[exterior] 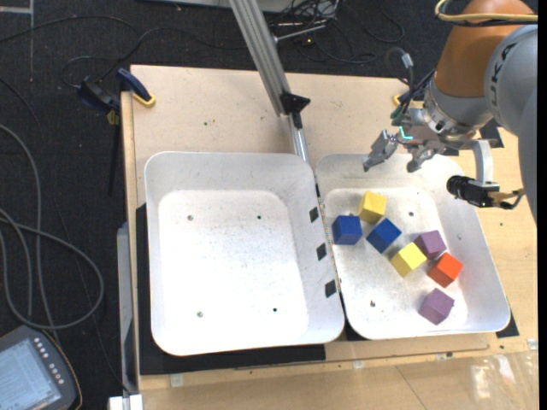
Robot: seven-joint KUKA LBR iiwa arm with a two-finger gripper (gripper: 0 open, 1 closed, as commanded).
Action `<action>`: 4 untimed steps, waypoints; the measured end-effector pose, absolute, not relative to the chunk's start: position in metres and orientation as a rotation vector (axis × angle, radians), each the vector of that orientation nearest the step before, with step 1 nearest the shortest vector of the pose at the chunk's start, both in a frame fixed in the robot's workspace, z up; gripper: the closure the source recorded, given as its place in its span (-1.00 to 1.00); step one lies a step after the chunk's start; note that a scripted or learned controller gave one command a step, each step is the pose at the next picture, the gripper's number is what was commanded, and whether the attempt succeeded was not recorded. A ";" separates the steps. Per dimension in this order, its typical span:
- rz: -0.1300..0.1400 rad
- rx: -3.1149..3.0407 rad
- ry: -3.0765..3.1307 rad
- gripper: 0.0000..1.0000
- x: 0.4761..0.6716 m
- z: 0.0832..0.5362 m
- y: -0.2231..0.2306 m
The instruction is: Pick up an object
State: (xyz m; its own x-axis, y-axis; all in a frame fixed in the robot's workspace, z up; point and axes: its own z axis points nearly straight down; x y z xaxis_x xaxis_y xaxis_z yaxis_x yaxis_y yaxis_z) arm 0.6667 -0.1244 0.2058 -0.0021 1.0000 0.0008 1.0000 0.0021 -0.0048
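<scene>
pincer [396,155] spread open – holding nothing, yellow cube [373,206] just below it

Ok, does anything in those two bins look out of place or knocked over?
Nothing stands out. Seven blocks lie loosely clustered in the right bin, none spilled over its rim. The gripper, open, hangs above that bin's far edge, holding nothing.

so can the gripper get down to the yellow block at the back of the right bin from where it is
Probably yes. The gripper hangs open above the right bin's far edge, and the yellow block lies just in front of it, its top uncovered. A blue block and another blue block crowd its near side, so finger room looks tight there.
</scene>
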 end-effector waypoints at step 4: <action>0.004 -2.218 -2.222 -1.00 0.664 0.094 -0.124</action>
State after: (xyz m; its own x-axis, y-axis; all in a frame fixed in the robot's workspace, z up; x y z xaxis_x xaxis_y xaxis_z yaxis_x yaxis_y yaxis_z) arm 0.6645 -0.1239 0.0935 -0.0017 1.0000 -0.0004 1.0000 0.0017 -0.0030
